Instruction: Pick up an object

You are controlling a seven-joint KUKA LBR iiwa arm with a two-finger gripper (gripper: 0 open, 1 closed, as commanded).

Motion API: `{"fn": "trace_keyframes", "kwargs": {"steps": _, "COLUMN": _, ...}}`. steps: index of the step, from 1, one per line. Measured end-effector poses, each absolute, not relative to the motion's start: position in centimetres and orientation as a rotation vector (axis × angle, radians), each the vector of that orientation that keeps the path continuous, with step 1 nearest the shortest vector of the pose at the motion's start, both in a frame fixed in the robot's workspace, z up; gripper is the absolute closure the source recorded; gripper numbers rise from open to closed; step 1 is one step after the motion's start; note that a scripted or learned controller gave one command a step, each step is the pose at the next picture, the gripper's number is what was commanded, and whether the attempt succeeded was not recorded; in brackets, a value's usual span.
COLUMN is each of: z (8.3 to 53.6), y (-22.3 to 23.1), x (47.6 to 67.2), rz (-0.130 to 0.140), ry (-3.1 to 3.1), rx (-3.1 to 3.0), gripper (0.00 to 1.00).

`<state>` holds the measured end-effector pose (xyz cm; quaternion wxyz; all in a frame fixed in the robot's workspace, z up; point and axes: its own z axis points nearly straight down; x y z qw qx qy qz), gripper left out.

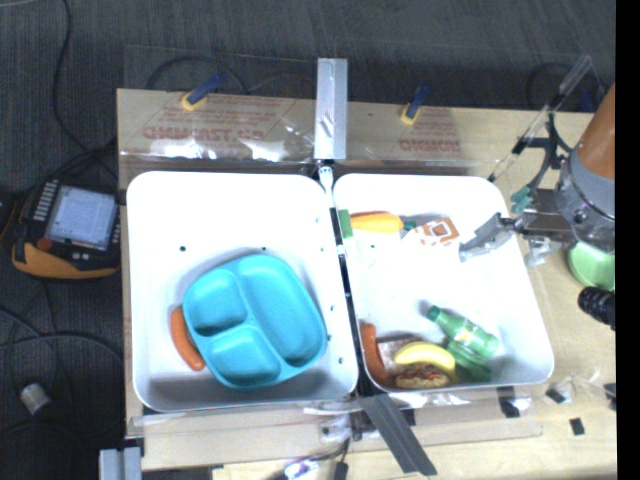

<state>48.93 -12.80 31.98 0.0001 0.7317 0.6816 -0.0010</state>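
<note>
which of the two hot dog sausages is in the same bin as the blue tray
The sausage in the left bin, lying against the left edge of the blue tray. The other sausage lies in the right bin, beside the banana.

Two white bins: the left bin [150,268] and the right bin [520,298]. One blue divided plate [255,318]. Two toy sausages [186,340] [369,348]. One green bottle [463,334]. One banana [423,354]. One burger [424,375]. One carrot [375,222]. One orange-and-white packet [437,232].
</note>
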Motion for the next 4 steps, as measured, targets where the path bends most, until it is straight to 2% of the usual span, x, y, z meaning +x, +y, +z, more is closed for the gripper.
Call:
{"fn": "trace_keyframes", "kwargs": {"steps": 1, "z": 26.0, "y": -11.2, "x": 52.6, "rz": -0.003, "ry": 2.245, "rx": 2.199, "gripper": 0.0}}
{"fn": "trace_keyframes", "kwargs": {"steps": 2, "z": 13.9, "y": -16.2, "x": 48.4, "rz": -0.002, "ry": 2.252, "rx": 2.196, "gripper": 0.0}}
{"fn": "trace_keyframes", "kwargs": {"steps": 3, "z": 9.0, "y": -17.3, "x": 48.6, "rz": 0.008, "ry": 2.197, "rx": 2.238, "gripper": 0.0}}
{"fn": "trace_keyframes", "kwargs": {"steps": 4, "z": 10.0, "y": -17.2, "x": 48.8, "rz": 0.014, "ry": 2.196, "rx": 2.236, "gripper": 1.0}}
